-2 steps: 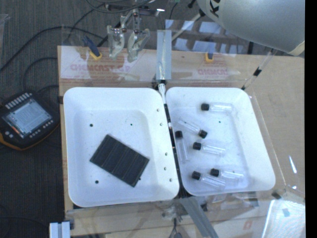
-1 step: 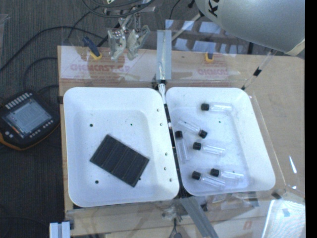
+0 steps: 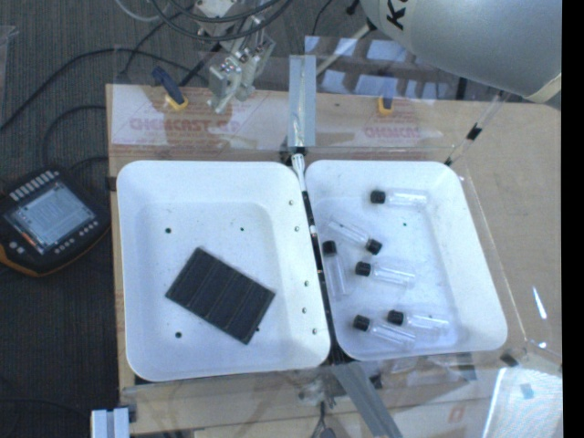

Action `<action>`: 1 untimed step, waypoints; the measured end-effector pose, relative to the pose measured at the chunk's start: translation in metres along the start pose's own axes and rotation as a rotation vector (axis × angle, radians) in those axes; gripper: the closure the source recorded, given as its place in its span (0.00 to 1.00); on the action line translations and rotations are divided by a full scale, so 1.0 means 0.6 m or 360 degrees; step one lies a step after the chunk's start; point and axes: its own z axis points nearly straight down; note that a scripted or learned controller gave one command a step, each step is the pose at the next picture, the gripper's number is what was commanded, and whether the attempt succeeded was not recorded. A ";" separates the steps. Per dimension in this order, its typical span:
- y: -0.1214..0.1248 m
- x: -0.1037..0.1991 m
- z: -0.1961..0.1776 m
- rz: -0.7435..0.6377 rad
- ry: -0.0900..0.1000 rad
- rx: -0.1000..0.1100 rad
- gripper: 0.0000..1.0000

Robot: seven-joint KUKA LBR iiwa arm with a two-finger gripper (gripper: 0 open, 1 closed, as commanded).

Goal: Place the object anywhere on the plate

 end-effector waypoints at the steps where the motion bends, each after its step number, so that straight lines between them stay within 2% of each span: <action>1: 0.000 0.000 0.001 -0.0627 -0.0002 -0.0003 1.00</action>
